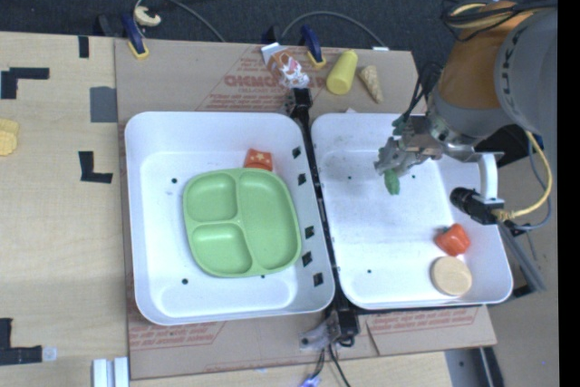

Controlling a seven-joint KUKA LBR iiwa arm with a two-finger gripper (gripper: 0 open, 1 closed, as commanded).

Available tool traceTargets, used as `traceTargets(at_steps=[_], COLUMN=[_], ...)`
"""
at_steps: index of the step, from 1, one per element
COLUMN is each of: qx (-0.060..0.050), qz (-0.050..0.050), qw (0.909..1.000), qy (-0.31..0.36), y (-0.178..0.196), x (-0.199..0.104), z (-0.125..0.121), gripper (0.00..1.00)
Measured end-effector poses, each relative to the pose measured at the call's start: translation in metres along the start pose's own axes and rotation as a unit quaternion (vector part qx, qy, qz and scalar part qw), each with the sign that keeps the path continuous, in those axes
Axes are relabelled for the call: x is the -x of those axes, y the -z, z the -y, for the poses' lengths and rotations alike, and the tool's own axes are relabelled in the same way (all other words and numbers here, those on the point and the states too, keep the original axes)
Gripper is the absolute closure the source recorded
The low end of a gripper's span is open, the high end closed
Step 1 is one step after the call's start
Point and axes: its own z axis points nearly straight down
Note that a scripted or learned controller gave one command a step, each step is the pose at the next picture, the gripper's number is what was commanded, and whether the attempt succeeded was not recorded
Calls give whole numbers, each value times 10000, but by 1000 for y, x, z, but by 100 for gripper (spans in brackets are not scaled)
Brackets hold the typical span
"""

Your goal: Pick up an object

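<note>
My end effector (pixel 395 166) hangs over the right shallow white bin (pixel 362 276), clenched on a small green pepper-like piece (pixel 392 184). Orange toy (pixel 453 239) and tan round disc (pixel 450 276) sit at five o'clock.

claw (pixel 391 172) over right bin (pixel 362 222) | green item (pixel 392 184) at tips

Light wood bench (pixel 54 222) with black tape marks, brown cardboard sheet (pixel 227 82) on top. Two white bins side by side on the cardboard: left bin (pixel 149 195), right bin (pixel 362 276). Behind the bins on the cardboard: yellow cylinder (pixel 342 72), tan cone (pixel 372 83), small wrapped item (pixel 285 65). Yellow piece (pixel 6 139) at bench's left edge
</note>
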Motion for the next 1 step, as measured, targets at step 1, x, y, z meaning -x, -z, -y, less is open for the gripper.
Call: traceTargets(at_steps=[1], qx=[2], qz=[2], qw=[10000], qy=[1], y=[41], x=[-44], z=[-6], gripper=[100])
